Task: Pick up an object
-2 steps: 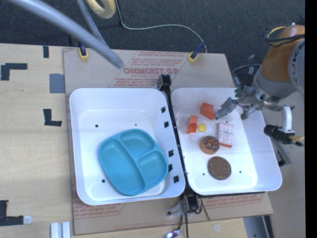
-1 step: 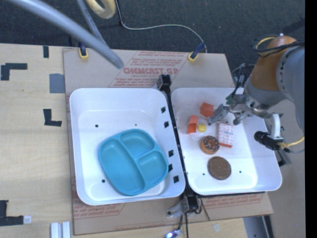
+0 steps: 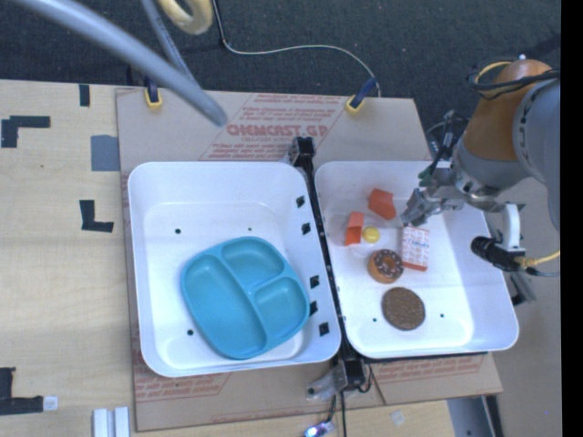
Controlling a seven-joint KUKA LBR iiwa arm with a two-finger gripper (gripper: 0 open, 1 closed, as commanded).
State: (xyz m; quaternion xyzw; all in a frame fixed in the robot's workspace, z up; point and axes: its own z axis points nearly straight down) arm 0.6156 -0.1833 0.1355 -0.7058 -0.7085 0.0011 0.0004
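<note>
Gripper (image 3: 417, 209): hovering low in the right bin (image 3: 455, 330); grip state impossible to tell.
Nearest target: red-and-white packet (image 3: 415, 248), lying just below the tool.
Others: orange block (image 3: 382, 203) beside it, chocolate doughnut (image 3: 386, 266) and brown cookie (image 3: 403, 309) beyond.
Likely purpose: lining up for a grasp.

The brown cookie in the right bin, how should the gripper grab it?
Grip the cookie across its round edge, coming straight down from above. It lies flat on the right bin's floor, with bare space around it, so fingers can likely straddle it.
</note>
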